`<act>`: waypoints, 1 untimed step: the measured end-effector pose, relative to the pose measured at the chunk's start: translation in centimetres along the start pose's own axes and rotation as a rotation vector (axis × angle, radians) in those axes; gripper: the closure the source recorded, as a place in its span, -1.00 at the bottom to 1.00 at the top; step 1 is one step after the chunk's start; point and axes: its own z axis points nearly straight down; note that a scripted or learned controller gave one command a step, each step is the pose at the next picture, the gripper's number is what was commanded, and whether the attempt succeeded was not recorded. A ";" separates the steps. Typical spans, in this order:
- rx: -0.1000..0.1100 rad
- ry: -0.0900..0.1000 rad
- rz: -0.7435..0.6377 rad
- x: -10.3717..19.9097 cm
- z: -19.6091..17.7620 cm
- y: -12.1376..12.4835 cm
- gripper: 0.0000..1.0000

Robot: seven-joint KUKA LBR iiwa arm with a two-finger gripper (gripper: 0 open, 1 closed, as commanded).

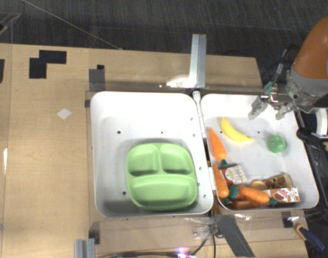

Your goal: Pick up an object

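The end effector [270,107] hangs spread wide and holding nothing over the right bin's [310,168] far end. This looks like the approach step; next it must descend over the banana [236,131] nearby.

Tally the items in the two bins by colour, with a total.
Green: 2, the divided tray and the small round item
Yellow: 1, the banana
Orange: 3, carrots
Printed cartons: 2
Total: 8
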 end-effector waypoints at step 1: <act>0.000 0.000 0.000 0.0 0.0 0.0 -1.00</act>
